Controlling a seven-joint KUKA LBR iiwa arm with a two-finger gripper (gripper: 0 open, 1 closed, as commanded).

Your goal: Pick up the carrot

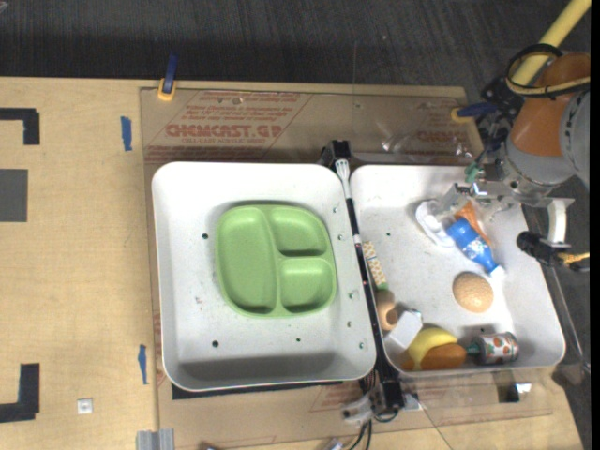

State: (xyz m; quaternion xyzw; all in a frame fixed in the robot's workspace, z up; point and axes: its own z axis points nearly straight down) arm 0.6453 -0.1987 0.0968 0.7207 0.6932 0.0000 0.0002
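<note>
Camera view: the tool (478, 184) hangs low over the right bin's (403, 195) far corner, whether apart or together I cannot tell. The carrot (469, 217), orange, lies just beneath it, touching a blue-and-white packet (466, 240).

The scene was evenly and fairly brightly lit from overhead. The two white bins (178, 251) came close to washing out, with little surface detail on their floors. Soft shadows lay along the left bin's near wall and under the green divided plate (246, 261). The dark floor (281, 17) beyond the bench was underexposed. Focus was soft overall, and small items looked slightly blurred.
</note>
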